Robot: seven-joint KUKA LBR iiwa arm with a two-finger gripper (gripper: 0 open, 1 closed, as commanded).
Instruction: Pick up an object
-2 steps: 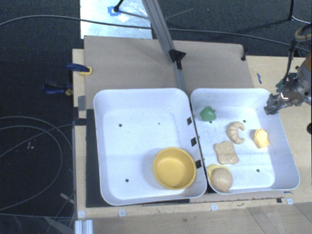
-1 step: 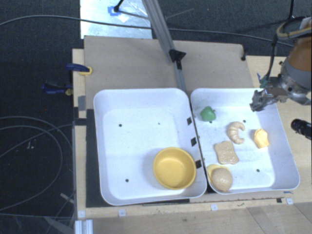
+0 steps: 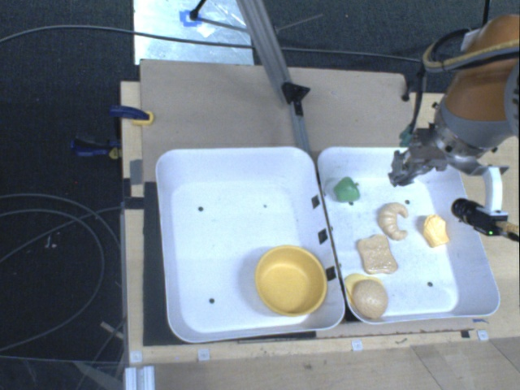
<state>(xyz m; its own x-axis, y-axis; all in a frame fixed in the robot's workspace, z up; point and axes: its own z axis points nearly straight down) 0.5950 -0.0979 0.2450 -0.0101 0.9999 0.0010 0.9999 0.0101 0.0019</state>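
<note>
Camera view: pincer over right bin, upper part

Dark two-finger pincer (image 3: 403, 175) hangs above the right shallow white bin (image 3: 479, 295), near its far edge. How far it stands open, cannot tell; nothing seen between its tips. Green pepper-shaped toy (image 3: 347, 189) lies just left of it. Pale curved croissant toy (image 3: 394, 218) sits below the pincer, near. Yellow wedge-shaped block (image 3: 435, 231) below and to the right. Tan bread-slice toy (image 3: 378, 254) farther below; beige rounded bun toy (image 3: 369, 297) beyond that, at the bin's near corner. Round yellow plastic bowl (image 3: 291, 279) well apart, in the left shallow white bin (image 3: 203, 185).
</note>
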